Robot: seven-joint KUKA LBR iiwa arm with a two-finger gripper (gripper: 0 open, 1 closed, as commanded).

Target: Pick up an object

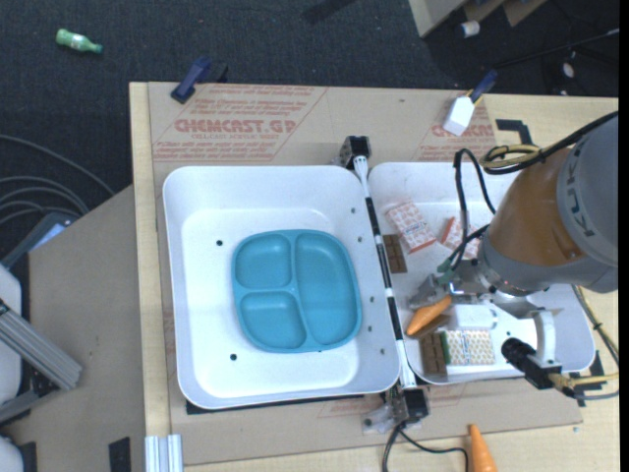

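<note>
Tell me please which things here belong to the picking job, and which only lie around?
Belonging to the job:
- hand
- right bin
- orange carrot-like piece
- red-patterned packet
- dotted packet

Lying about:
- left bin with blue divided plate
- green object on the floor
- orange item at the bench edge

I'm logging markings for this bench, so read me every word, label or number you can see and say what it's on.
"CHEMCAST G P": red print, left side of the brown board under the bins.
Smaller red lines beneath it: blurred.
Red print on the board's right part: unreadable.
Patterned packets in the right bin: too small.
</note>
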